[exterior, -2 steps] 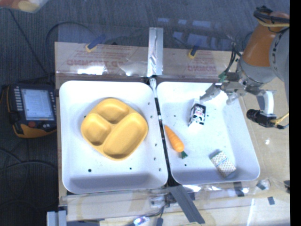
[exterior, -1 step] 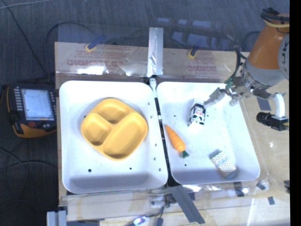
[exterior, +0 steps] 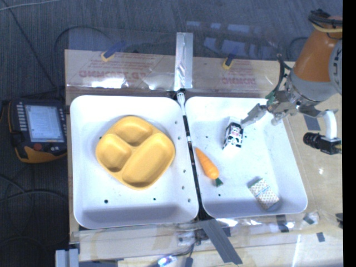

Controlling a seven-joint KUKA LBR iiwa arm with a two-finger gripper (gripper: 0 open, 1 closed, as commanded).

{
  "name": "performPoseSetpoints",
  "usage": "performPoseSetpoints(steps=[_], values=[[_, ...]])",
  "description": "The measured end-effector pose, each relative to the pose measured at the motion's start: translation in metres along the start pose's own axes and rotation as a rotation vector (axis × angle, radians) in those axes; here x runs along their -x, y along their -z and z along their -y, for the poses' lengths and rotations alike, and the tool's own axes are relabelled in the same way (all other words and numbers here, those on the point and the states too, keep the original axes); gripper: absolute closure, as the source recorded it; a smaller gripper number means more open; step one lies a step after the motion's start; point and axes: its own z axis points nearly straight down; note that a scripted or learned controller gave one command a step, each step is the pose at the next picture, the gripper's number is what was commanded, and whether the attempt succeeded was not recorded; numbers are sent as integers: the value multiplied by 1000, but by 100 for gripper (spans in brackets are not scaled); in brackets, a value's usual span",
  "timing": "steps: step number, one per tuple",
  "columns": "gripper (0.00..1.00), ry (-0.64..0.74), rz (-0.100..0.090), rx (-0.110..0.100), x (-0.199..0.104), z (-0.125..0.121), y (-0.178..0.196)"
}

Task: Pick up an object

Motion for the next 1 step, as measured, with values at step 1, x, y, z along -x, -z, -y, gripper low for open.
performPoseSetpoints(steps=[1], values=[[0,26,-1,1,-16,-27,-107]])
